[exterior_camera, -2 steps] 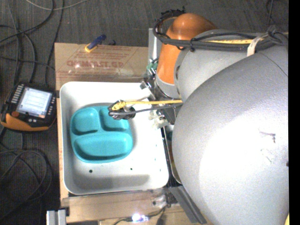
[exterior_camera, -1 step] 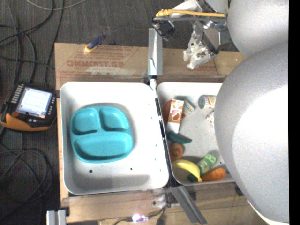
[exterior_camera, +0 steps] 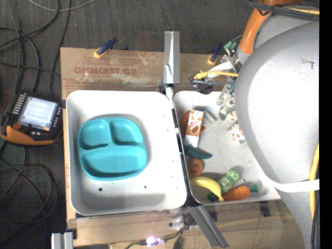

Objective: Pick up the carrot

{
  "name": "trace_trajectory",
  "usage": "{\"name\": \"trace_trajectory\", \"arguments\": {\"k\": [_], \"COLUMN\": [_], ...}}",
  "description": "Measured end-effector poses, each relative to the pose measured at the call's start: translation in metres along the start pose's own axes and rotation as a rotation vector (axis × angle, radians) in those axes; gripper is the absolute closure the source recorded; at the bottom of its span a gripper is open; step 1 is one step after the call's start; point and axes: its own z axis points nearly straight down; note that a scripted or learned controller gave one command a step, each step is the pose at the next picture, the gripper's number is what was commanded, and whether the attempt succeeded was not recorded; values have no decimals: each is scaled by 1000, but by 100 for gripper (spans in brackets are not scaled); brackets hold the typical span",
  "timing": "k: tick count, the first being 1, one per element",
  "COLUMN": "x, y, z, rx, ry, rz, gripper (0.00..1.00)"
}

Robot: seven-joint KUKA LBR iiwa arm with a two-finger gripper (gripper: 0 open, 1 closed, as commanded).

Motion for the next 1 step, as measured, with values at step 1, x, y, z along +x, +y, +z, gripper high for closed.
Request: {"name": "trace_trajectory", "arguments": {"k": [1], "x": [-16], "y": [28], "z": [78], "rx": [2], "ry": [-1], "rz": [13], "gripper": [100]}}
